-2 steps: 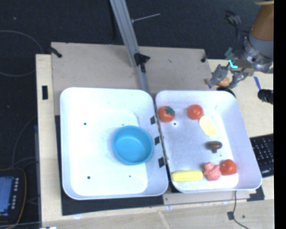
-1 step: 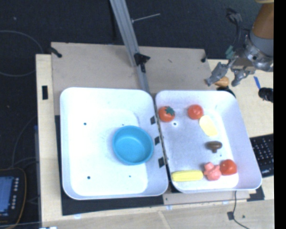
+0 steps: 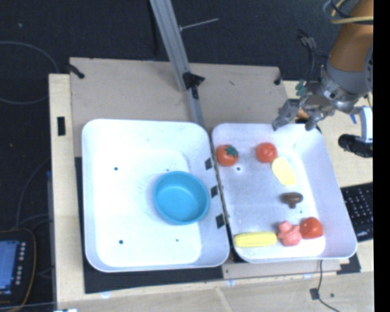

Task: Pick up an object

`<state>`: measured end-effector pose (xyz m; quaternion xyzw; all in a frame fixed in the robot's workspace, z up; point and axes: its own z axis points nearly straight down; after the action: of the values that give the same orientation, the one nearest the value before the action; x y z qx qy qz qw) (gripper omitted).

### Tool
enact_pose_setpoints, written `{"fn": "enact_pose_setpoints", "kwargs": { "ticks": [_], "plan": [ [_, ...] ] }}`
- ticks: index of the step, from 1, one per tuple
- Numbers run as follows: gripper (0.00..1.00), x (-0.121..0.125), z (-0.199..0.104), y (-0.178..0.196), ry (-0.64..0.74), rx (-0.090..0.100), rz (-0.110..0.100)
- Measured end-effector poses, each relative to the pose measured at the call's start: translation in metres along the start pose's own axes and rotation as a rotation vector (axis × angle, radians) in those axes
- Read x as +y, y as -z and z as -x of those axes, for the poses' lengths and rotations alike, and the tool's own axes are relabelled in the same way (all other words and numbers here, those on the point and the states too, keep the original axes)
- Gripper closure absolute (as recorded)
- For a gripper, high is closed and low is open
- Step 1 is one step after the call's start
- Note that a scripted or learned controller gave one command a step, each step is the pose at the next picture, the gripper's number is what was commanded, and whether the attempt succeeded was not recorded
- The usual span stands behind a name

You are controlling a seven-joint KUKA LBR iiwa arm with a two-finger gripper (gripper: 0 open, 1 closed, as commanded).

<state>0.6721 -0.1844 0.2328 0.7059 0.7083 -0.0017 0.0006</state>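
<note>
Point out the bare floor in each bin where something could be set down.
Left bin: wide bare floor all round the blue bowl, most of it along the far and left walls. Right bin: a bare strip down the middle, between the two tomatoes and the corn. Its near right corner is crowded. The hand hovers at its far edge.

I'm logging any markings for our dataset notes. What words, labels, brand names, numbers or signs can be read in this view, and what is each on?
No text can be read.
Blue-lit screen at the lower left: shows content, too blurred to read.
Keyboard at the right edge: key legends too small to read.
The blue bowl, the two white bins, the toy foods and the gripper bear no visible marking.
</note>
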Motion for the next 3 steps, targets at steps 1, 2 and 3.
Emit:
{"fn": "enact_pose_setpoints", "kwargs": {
  "ticks": [1,2,3],
  "plan": [
    [0.00,-0.007,-0.003,-0.046,-0.002,0.000,-0.002],
    [0.00,-0.011,-0.003,-0.108,-0.005,-0.001,-0.001],
    [1.00,-0.008,-0.001,-0.085,-0.004,0.004,-0.001]
  ]
}}
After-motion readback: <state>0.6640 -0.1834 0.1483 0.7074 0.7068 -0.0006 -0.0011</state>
